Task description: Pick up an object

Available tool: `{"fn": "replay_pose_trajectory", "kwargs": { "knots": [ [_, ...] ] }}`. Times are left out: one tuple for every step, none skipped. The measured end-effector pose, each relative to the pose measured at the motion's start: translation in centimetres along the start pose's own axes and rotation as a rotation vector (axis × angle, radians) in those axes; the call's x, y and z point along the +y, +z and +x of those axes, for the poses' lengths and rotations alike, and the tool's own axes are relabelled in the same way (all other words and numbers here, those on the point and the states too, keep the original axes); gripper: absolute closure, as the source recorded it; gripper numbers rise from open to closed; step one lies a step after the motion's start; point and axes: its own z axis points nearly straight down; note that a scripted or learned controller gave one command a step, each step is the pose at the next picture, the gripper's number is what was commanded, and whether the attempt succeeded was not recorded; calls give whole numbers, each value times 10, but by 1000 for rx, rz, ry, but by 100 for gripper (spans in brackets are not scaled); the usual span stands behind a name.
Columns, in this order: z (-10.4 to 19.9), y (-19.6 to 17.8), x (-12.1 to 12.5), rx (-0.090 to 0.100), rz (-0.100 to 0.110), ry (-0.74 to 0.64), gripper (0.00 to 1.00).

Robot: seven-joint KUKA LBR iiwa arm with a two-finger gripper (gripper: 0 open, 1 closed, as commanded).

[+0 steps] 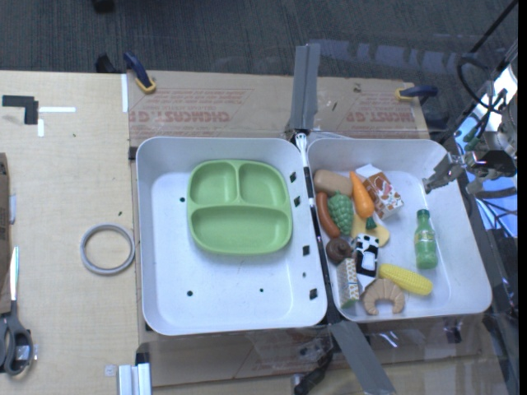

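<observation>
Just left of and below the gripper [436, 178], whose fingers are spreading open and gripping nothing, the green bottle [425, 239] is lying apart from the clutter, so I'm judging it the cleanest pick

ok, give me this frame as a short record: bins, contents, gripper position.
left bin: green divided plate
right bin: toy food clustered at its left side, including carrot, green bottle, corn cob, croissant
gripper: over right bin's upper right corner, nothing between its fingers
bench, left: tape ring, scissors
</observation>
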Motion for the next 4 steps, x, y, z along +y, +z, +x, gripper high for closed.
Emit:
{"fn": "replay_pose_trajectory", "kwargs": {
  "knots": [
    [50,131,58,0,0,-93,0],
    [50,175,67,-12,-28,-39,0],
    [57,174,65,-15,-28,-63,0],
    [52,175,79,-14,-26,-55,0]
  ]
}}
